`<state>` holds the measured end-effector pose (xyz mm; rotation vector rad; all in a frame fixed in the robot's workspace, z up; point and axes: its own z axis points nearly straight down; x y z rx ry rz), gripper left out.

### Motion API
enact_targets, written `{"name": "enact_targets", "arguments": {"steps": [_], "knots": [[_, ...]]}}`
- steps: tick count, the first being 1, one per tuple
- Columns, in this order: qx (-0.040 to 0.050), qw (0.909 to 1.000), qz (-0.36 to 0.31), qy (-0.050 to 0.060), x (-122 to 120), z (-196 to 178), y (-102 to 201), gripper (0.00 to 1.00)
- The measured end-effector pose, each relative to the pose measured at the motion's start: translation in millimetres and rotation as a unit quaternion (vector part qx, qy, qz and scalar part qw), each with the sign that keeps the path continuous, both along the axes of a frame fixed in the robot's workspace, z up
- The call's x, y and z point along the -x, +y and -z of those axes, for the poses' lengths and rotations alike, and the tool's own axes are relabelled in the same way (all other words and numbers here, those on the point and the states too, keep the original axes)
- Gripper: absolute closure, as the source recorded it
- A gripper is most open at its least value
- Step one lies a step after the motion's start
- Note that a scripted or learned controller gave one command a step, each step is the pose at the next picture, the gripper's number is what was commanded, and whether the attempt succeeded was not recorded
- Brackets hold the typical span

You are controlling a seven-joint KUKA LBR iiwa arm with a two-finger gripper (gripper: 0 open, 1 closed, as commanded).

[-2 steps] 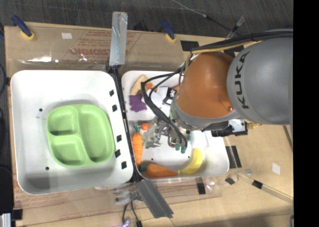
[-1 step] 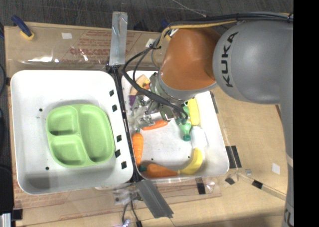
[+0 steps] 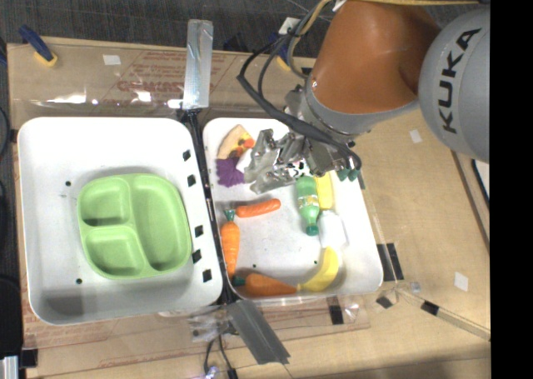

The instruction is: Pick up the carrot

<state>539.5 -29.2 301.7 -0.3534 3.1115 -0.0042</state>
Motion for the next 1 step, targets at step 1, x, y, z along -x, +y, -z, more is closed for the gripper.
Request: {"name": "enact_targets", "arguments": {"steps": [1], "knots": [[-0.0011,0.9999,0.009,0.007,11.4,92.7,41.0,1.00]]}}
